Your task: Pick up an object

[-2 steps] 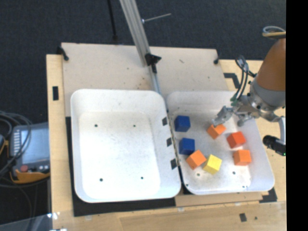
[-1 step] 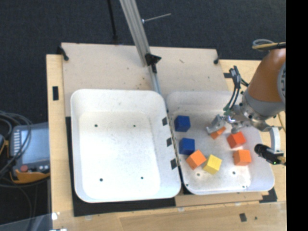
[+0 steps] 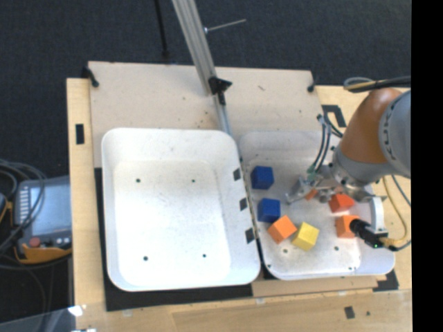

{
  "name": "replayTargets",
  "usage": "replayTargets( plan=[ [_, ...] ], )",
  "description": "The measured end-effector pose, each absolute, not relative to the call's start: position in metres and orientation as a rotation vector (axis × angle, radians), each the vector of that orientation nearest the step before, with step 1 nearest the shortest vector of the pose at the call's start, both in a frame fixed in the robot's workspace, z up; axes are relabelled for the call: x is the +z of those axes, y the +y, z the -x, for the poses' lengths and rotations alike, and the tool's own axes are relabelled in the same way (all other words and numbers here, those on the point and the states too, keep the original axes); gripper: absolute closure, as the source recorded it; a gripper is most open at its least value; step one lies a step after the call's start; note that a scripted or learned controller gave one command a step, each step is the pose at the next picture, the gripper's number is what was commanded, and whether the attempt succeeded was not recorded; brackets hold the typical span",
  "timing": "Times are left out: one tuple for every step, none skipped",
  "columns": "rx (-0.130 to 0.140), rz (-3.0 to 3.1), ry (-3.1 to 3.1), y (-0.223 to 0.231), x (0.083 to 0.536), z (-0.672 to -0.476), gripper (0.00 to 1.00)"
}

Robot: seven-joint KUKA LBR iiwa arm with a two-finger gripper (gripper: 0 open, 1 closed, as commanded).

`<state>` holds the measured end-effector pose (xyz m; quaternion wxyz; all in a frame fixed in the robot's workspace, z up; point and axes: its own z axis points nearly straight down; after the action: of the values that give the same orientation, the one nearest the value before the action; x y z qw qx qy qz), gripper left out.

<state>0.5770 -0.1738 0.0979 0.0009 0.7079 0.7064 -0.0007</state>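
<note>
We are hovering the claw (image 3: 313, 187) low in the right bin (image 3: 277, 144); we cannot tell its state. Orange blocks (image 3: 340, 203) are sitting just right of it, blue cubes (image 3: 261, 177) left, yellow cube (image 3: 306, 236) below-left. Risk: we are closing between blocks, nudging them aside.

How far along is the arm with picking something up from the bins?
Done: the arm has reached over the right bin, with the gripper low among the blocks. In hand: nothing visibly; I can't tell whether anything is grasped. Left: gripping and lifting. The two blue blocks, the orange block and the yellow block all lie on the bin floor.
</note>
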Motion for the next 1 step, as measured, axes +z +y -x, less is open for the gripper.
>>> replayTargets(
  plan=[
    [0.005, -2.228, 2.208, -0.1750, 0.1114, -0.5783, 1.00]
  ],
)
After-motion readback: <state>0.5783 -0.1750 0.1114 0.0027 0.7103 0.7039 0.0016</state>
